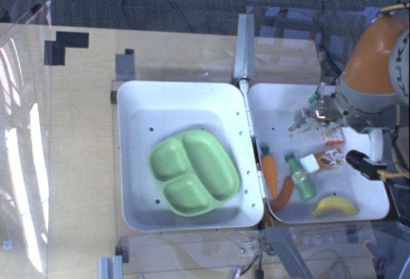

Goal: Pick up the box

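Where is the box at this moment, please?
In the camera view, the box lies in the right bin, right of the green bottle, above the banana and below the gripper.

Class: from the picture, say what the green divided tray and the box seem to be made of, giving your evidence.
Green tray: probably moulded plastic, smooth, with a soft sheen on its rounded compartments. Box: likely printed card, flat-faced with white and orange print, though too small to be sure.

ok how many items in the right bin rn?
5: carrot and sausage by the left wall, green bottle mid-bin, banana at front, box below the gripper. The arm may hide more.
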Controlling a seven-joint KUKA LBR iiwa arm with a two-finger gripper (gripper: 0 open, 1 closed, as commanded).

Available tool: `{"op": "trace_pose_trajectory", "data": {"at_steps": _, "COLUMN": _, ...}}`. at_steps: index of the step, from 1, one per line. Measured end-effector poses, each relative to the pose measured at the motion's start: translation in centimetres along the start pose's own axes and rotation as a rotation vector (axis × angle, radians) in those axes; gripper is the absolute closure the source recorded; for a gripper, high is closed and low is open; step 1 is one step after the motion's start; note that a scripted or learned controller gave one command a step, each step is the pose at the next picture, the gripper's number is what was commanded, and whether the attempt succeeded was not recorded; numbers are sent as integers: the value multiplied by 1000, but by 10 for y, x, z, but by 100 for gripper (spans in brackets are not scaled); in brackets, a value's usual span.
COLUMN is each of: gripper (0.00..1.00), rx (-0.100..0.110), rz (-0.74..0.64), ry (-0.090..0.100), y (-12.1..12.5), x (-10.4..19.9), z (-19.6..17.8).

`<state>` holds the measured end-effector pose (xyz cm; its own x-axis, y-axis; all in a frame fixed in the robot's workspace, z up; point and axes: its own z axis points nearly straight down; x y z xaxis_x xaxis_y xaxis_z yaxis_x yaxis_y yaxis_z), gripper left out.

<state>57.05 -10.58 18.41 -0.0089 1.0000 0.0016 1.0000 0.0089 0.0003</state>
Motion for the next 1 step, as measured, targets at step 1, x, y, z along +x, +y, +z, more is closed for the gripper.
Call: {"op": "trace_pose_trajectory", "data": {"at_steps": 1, "gripper": 0, "rx": -1, "rz": 170, "ry": -1, "y": 37, "x": -65, "z": 32}}
